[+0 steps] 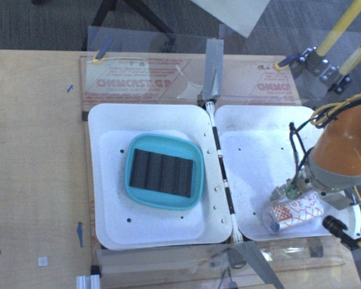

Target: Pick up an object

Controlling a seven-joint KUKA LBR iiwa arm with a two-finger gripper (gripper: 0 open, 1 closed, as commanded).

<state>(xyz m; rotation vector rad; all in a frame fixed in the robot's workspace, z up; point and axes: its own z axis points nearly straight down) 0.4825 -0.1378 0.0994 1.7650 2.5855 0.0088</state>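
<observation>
The claw [298, 192] sits right over the patterned cup [293, 212], which lies on its side; I cannot tell its opening. The approach looks finished; next comes closing and lifting.

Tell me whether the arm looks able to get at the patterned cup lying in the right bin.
Probably yes. The patterned cup lies on its side in the right bin, uncovered, with the arm directly above it.

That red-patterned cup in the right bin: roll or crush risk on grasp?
The paper cup lies on its side, so a nudge would probably roll it. It looks thin-walled and light, so likely to dent under a firm squeeze from the gripper.
</observation>
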